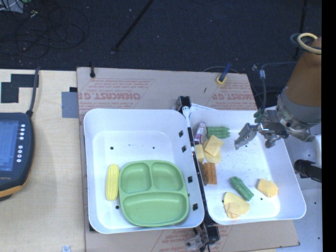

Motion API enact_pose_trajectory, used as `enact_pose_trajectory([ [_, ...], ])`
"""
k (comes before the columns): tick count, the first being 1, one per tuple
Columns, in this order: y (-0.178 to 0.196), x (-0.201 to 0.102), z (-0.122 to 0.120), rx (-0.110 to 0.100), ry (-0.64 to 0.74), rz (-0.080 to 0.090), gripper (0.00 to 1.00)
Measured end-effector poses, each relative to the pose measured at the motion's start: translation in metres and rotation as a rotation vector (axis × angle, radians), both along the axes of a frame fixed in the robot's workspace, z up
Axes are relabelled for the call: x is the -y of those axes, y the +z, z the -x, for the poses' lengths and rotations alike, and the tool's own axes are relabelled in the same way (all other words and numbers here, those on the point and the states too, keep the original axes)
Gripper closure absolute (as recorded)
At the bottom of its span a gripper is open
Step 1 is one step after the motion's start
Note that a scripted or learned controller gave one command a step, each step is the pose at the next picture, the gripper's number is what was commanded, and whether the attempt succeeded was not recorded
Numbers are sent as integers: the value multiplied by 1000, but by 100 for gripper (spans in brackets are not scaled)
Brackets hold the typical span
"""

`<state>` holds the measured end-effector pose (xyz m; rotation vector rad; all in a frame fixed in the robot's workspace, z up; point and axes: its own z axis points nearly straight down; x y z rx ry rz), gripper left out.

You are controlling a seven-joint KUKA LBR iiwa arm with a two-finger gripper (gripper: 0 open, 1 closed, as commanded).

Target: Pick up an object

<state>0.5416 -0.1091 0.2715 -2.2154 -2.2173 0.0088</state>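
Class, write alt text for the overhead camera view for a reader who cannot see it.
A grey robot arm with an orange band reaches from the right, its two-finger gripper open above the right white bin of scattered yellow and green toy food pieces. The left white bin holds a green divided plastic plate beside a yellow toy corn cob.

Two smooth, glossy white plastic bins (136, 127) sit on matt brown printed cardboard (136, 91). A matt green plastic divided plate (154, 193) lies inside beside a shiny yellow plastic corn cob (112, 182).
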Motion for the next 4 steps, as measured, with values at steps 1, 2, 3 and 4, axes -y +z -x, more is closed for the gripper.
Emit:
enact_pose_trajectory([
  [1, -124, 10, 43, -11, -2, -3, 0],
  [2, -186, 20, 52, -2, -1, -3, 0],
  [3, -176, 21, 51, -4, -7, -8, 100],
  [4, -80, -65, 66, 10, 6, -2, 100],
])
